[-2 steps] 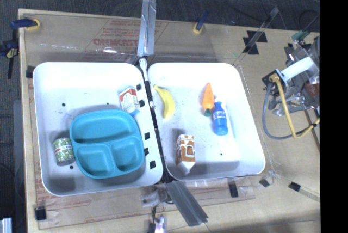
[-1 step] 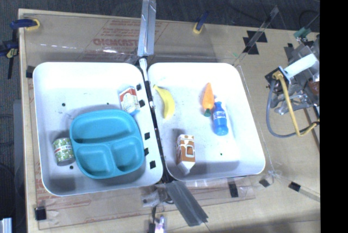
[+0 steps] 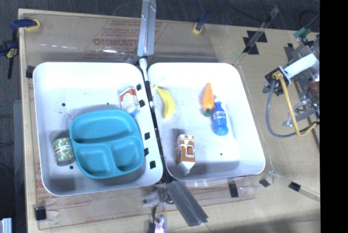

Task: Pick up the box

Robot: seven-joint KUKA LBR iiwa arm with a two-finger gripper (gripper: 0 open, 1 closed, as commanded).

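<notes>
An orange and white carton box (image 3: 185,151) stands near the front edge of the right bin (image 3: 244,150). A smaller red and white box (image 3: 128,99) leans against the right wall of the left bin (image 3: 46,85), at the divider. My gripper (image 3: 303,102) is at the far right, outside both bins and above the bench, well away from either box. It is partly cut off by the view's edge, and nothing is visibly held in it.
The right bin also holds a banana (image 3: 166,101), an orange carrot (image 3: 207,96) and a blue bottle (image 3: 219,120). A blue divided tray (image 3: 106,142) and a green can (image 3: 63,150) lie in the left bin.
</notes>
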